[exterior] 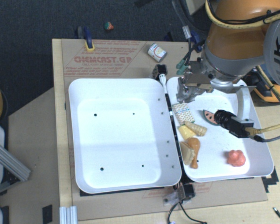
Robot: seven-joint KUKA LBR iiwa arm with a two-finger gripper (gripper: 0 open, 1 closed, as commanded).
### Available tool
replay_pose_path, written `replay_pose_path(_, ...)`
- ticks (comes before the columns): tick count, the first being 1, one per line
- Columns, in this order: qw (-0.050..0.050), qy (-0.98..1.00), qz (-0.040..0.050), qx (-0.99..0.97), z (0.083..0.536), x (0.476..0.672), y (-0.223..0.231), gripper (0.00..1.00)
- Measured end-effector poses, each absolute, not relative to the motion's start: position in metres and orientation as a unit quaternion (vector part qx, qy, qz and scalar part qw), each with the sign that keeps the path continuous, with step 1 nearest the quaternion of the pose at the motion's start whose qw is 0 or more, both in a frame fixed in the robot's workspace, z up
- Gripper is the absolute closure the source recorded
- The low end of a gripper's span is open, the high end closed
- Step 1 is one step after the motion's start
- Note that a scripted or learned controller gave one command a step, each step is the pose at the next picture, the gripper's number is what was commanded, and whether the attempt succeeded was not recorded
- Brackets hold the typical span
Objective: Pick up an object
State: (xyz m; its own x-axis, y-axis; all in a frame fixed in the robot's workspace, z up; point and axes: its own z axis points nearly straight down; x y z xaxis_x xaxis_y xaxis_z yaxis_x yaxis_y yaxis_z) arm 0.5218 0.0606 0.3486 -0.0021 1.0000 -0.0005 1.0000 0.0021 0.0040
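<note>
Approach step, by my reading. The gripper (186,95) hangs low over the upper-left corner of the right bin (214,144) — open or closed, I cannot tell. A checkered piece (182,110) lies just below it, by the bin's left wall. The next move likely calls for centring over it, then descending. The arm (242,27) enters from the upper right, wrist down.

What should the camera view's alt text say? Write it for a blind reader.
The robot's claw hangs over the far left corner of the right bin, close to a checkered pad. Nearer the front lie a tan toy drumstick and a pink lump; the left bin sits alongside.
</note>
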Motion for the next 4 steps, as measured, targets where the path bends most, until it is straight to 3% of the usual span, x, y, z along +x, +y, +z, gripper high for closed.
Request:
replay_pose_path(1,0.005,0.709,0.0092,0.705,0.502,0.501,0.093,1.0)
replay_pose_path(2,-0.003,0.708,-0.0037,0.706,0.425,0.494,0.118,1.0)
replay_pose_path(3,0.003,0.709,0.0071,0.706,0.542,0.479,0.14,1.0)
replay_pose_path(4,-0.003,0.708,-0.0057,0.707,0.427,0.478,0.159,1.0)
